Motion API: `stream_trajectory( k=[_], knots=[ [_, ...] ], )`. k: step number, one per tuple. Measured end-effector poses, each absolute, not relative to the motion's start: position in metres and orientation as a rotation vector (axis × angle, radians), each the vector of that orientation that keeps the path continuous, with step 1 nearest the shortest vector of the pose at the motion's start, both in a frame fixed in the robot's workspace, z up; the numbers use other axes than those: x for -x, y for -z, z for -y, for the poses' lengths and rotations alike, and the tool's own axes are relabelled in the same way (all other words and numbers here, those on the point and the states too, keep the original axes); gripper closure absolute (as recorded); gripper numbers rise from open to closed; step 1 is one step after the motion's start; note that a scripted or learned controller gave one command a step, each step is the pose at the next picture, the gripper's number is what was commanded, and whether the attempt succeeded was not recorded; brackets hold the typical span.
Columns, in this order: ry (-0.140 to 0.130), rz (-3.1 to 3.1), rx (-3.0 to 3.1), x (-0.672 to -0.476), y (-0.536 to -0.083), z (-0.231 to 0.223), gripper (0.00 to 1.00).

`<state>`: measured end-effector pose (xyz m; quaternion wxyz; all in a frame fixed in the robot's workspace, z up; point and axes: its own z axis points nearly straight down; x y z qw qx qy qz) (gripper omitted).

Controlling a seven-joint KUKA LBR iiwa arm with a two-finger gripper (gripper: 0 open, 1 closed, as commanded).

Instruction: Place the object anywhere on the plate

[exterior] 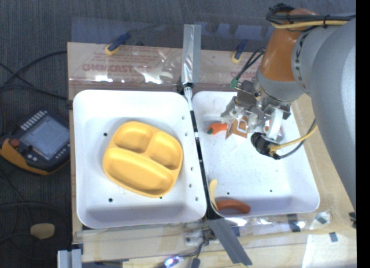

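A yellow plate [143, 157] with three compartments lies in the left bin [87, 145]. A small orange carrot-like object [217, 128] with a green tip rests on the floor of the right bin [289, 186], near its left wall at the back. My gripper [241, 123] hangs low over the right bin, just to the right of that orange object and very close to it. The wrist body hides the gripper's tip from above. Nothing is seen lifted off the bin floor.
A reddish sausage-shaped piece [233, 207] lies at the right bin's front edge, with a thin yellow curved piece [212, 190] beside it against the left wall. The ridge between the two bins [196, 145] runs between gripper and plate. A handheld pendant [36, 140] sits off the bench at left.
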<state>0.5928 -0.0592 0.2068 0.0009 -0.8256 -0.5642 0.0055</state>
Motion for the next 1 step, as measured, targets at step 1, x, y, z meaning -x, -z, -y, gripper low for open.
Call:
stream_trajectory(
  k=[1],
  knots=[
    [-0.017,1.539,2.737,-0.6226,-0.1786,-0.0378,1.00]
  ],
)
